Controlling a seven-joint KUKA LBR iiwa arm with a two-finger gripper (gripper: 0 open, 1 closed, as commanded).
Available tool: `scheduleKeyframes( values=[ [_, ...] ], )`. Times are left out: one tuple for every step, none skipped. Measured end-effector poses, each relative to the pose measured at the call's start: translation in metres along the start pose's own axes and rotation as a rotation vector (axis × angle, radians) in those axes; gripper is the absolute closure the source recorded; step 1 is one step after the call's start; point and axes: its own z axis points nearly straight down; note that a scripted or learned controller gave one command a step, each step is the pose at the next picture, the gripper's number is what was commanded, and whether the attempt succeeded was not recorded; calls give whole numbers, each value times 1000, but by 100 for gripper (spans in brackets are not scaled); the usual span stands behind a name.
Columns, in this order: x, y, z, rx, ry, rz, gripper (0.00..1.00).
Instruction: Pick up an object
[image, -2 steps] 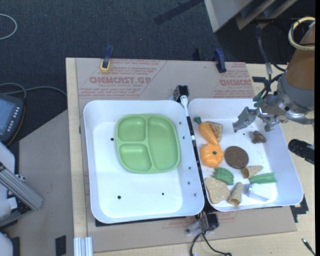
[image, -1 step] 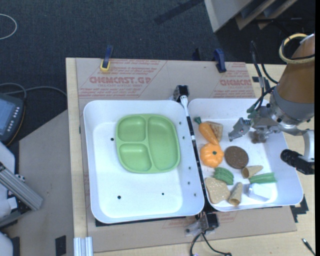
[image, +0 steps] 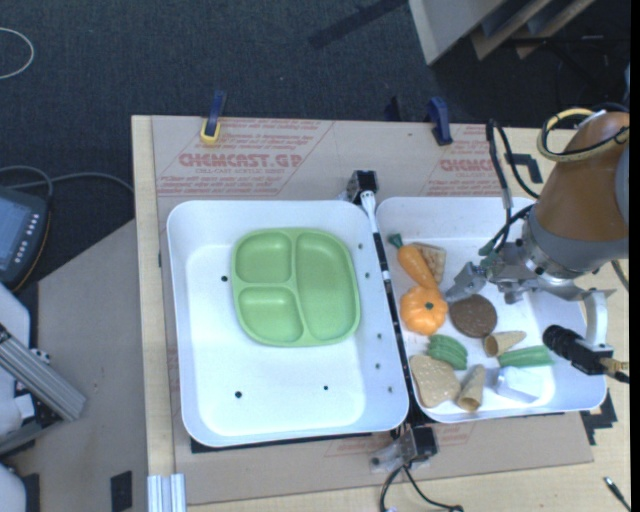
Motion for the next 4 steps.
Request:
scheduleKeyframes(
  values=[
    [6, -7, 47, -5, 0, 0, 0],
    [5, -2, 59, -22, -4, -3, 0],
    [5, -2, 51, -22, -3, 0, 100],
    [6, 1, -13, -17, -5, -3, 100]
  ],
)
